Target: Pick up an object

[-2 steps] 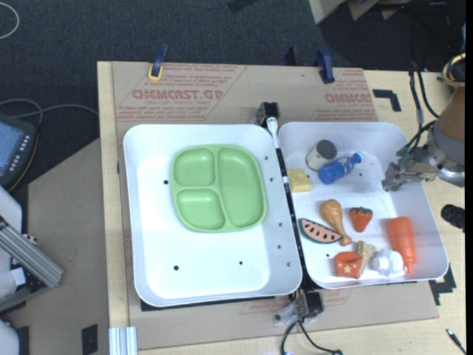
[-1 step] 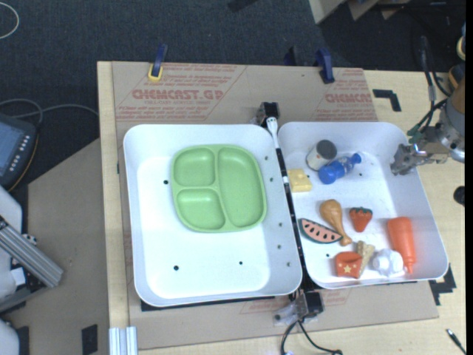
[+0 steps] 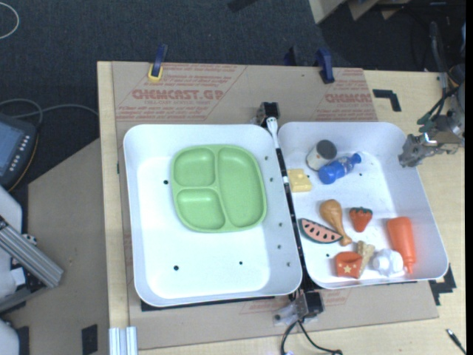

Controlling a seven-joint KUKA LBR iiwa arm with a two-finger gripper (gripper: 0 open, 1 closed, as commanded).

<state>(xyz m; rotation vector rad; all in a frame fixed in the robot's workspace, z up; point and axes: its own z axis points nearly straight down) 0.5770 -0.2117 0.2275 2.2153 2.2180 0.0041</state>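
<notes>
Two white bins sit side by side on the counter [image 3: 222, 95]: nearest in the right bin [image 3: 429, 220] lie one red star block [image 3: 347, 265], one white piece [image 3: 386, 260], one carrot [image 3: 401, 240], one watermelon slice [image 3: 323, 231], one drumstick [image 3: 333, 214] and one strawberry [image 3: 361, 218]. Farther back are one yellow block [image 3: 299, 180], one blue bottle [image 3: 338, 168] and one grey round piece [image 3: 324, 151]. The left bin [image 3: 148, 257] holds one green divided plate [image 3: 219, 188], while the end effector [image 3: 420, 148] hovers at the right bin's far right rim, and whether it is open or closed I cannot tell.

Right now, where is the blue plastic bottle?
The blue plastic bottle lies in the right white bin, near its far edge, beside the grey round object.
</notes>
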